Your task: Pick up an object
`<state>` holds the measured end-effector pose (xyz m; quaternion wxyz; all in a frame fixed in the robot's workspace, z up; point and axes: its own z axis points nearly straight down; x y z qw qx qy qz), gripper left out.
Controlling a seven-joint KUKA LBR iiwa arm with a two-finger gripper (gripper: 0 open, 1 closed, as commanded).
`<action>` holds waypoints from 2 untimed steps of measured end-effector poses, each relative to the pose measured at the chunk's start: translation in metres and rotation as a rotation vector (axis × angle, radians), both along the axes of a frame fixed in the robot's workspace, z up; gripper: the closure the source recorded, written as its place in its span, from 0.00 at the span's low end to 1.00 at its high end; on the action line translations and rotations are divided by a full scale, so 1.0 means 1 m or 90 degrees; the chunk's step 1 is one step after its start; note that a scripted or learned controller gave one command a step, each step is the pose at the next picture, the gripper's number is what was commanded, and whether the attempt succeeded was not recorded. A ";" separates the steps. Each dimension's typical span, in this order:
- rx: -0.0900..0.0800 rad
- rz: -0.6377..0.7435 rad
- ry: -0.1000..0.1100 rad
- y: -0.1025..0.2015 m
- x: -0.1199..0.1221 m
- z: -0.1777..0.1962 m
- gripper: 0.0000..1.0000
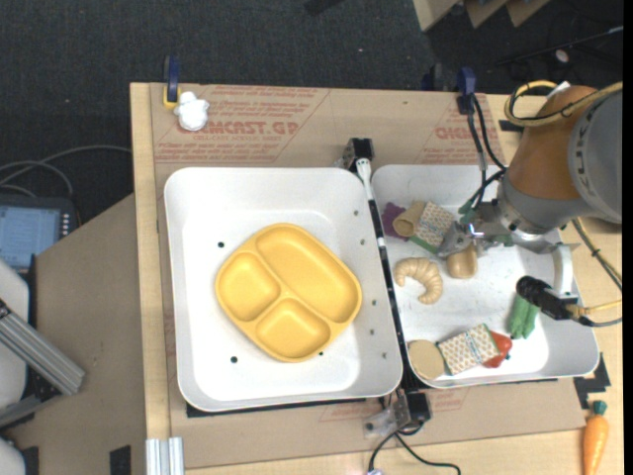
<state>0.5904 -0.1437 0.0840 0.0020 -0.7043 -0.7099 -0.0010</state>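
Nothing's lifted yet from where I'm sitting: gripper (465,237) is low in the right bin (574,359) near the croissant (422,277); can't tell its opening.

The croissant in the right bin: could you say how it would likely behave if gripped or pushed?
The croissant looks like a rigid toy, so probably stiff and light. Its curved shape may pivot when pushed. It lies apart from its neighbours, so a grasp across its body seems feasible.
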 end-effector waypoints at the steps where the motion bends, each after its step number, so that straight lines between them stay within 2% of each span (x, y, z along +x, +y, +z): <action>1: -0.002 0.000 -0.009 0.065 0.011 0.108 1.00; 2: 0.000 -0.002 0.001 0.111 -0.029 0.122 1.00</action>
